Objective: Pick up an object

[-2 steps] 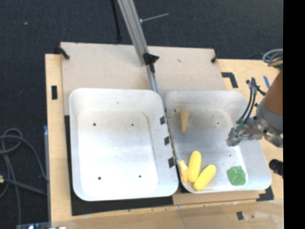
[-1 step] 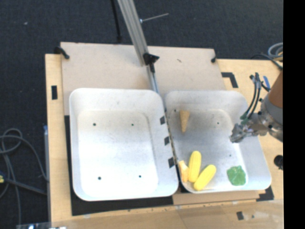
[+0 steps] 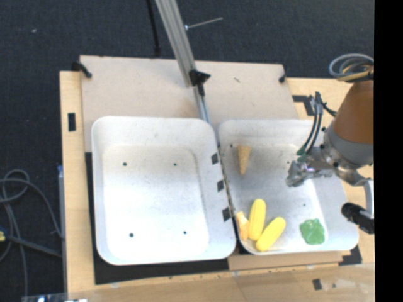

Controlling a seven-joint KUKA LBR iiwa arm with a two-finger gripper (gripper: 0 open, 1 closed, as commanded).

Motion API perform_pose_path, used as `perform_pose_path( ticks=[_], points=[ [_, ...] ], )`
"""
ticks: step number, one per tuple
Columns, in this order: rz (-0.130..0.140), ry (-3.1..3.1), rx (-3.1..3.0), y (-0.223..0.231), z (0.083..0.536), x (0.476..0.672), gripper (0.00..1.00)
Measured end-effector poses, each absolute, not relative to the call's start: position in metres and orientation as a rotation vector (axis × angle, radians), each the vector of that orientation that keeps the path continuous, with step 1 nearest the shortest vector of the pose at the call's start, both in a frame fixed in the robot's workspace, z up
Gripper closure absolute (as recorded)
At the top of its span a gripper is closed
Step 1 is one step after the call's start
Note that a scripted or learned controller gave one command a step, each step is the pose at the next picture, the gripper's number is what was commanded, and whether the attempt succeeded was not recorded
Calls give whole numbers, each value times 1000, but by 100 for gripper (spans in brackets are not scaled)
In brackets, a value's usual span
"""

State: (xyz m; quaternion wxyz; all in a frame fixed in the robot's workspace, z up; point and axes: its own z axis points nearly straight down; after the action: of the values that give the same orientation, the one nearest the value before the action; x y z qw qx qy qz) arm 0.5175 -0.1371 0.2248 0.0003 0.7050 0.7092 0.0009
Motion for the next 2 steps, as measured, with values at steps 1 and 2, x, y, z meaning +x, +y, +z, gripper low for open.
perform_pose_path(
  ticks=[1,2],
  points=[
    [7,2228,2211,-88,239,522,100],
    [3,2231,2213,-27,233,528,100]
  ],
)
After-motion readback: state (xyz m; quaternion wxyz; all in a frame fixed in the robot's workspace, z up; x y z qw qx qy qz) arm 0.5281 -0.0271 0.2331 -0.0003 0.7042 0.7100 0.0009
